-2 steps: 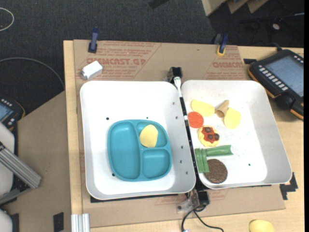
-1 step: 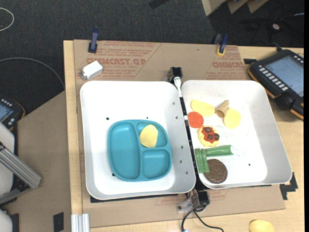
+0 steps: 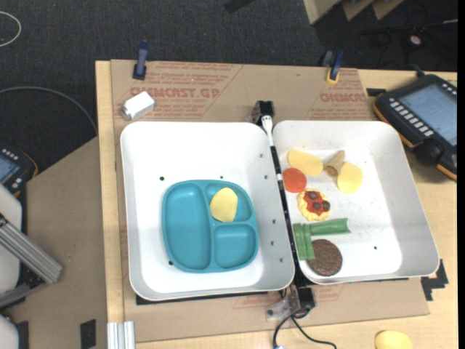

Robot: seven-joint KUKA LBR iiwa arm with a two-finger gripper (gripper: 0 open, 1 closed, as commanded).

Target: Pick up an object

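Any object will do, so I take the cluster in the right bin point(image 3: 392, 195) as my field. The yellow rounded piece point(image 3: 349, 177) sits at the cluster's right edge, with bare bin floor on its far side, and looks to me like the easiest candidate. Its long axis runs roughly up and down the view, tilted slightly. Just to its left lies a small tan cone point(image 3: 334, 163), close or touching; I cannot tell which.

Farther left are a flat yellow piece point(image 3: 305, 162) and a red-orange disc point(image 3: 294, 179). Below them come a small pizza-like toy point(image 3: 314, 205), a green L-shaped piece point(image 3: 321, 228) and a brown round patty point(image 3: 325, 257), all packed toward the wall between the bins.

The left bin point(image 3: 145, 166) holds a teal divided tray point(image 3: 189, 227) with a yellow lump point(image 3: 224, 204) in its upper right compartment.

My arm comes in from the right, so the right bin is nearer, and the yellow rounded piece lies on the near side of its cluster. I judge a closing line across its short axis best. I cannot tell my gripper's state from this view.
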